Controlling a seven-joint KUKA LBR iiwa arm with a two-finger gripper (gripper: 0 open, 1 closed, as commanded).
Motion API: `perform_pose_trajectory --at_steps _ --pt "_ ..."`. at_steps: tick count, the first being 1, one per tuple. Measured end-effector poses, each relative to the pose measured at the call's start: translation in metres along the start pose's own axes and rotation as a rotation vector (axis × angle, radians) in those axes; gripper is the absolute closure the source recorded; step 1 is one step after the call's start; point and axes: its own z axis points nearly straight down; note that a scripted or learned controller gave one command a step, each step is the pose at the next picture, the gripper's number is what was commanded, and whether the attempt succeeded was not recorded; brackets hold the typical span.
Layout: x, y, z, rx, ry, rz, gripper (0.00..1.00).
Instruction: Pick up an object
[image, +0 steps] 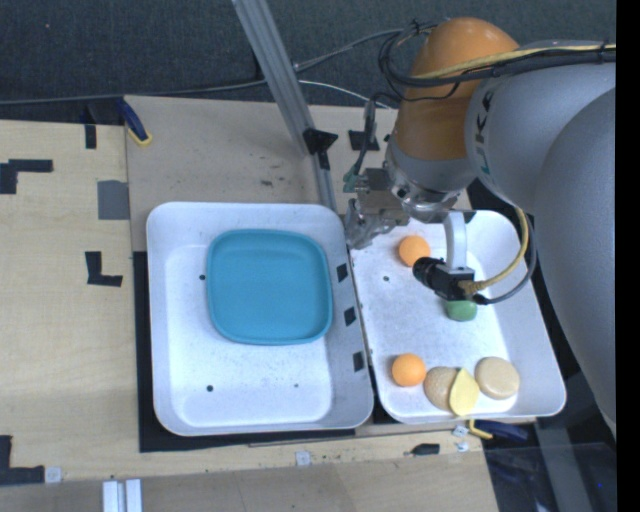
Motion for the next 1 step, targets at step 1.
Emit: perform_pose_trajectory --at_steps 1 --pt "0.0370 0.0182 0.0159 0.002 -0.001 0.002 1.00"
